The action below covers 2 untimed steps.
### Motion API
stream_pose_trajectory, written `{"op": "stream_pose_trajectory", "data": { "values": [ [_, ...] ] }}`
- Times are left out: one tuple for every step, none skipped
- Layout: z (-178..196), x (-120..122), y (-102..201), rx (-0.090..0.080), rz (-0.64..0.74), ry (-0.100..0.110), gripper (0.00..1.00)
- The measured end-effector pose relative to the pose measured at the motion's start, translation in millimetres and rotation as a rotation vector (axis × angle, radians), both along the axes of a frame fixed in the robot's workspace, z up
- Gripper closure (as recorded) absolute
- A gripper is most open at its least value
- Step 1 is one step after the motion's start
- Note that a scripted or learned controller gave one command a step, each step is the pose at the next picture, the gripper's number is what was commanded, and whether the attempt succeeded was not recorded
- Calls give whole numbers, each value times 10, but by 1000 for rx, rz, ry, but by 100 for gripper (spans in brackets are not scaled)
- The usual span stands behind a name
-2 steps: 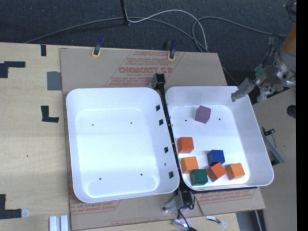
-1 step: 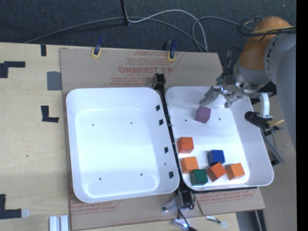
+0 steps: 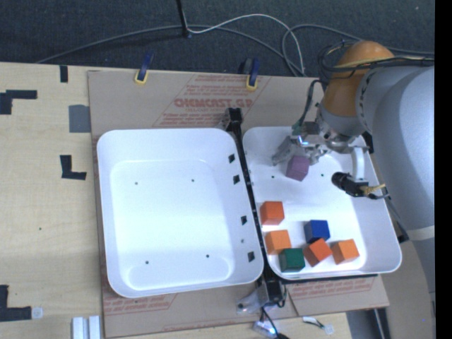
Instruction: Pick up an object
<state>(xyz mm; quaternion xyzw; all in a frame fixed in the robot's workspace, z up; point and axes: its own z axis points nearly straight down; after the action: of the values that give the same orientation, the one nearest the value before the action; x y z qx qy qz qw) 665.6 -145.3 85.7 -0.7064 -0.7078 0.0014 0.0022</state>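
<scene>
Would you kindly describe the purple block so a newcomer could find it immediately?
Look in the right-hand bin, at its far end under the arm's tool. The purple block sits there alone, tilted, apart from the orange, blue and green blocks clustered at the near end.

bins (image 3: 169,143): smooth white plastic, slight sheen | surface (image 3: 42,189): pale wood-look board, matt | sheet (image 3: 205,101) under bins: brown cardboard, matt, red print | blocks (image 3: 272,212): matt, smooth-faced | arm (image 3: 402,119): grey casing, soft gloss
</scene>
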Motion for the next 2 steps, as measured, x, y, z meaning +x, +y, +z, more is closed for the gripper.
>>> {"op": "stream_pose_trajectory", "data": {
  "values": [
    [31,-339,362,0,0,-4,0],
    [138,-335,348,-1,-1,-6,100]
  ]
}}
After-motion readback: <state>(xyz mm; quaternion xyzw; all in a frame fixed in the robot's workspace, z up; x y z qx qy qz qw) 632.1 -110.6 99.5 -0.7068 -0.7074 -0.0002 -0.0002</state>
